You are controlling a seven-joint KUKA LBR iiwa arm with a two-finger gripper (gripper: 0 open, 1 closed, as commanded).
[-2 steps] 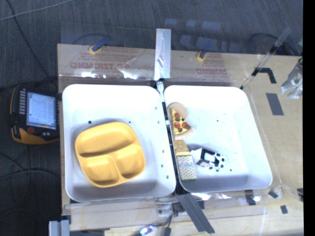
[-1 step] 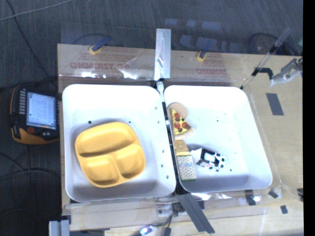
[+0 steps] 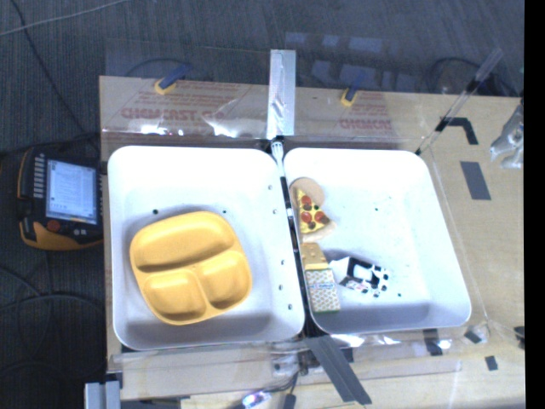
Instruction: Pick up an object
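Nearest the front, the small box [image 3: 321, 286] lies lengthwise against the left wall of the right bin [image 3: 400, 220], well apart from the gripper [image 3: 511, 140] at the right edge, whose state I cannot tell.

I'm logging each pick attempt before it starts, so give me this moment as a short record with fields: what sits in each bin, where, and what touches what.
left bin: yellow plastic divided plate, three compartments, lying flat
right bin: three items, all toward its left side
pizza slice toy: against the left wall, upper part
small patterned box with yellow top: against the left wall, below the pizza slice toy
black-and-white cow toy: just right of the box; contact cannot be told
beside the bench, left: yellow handheld pendant with screen
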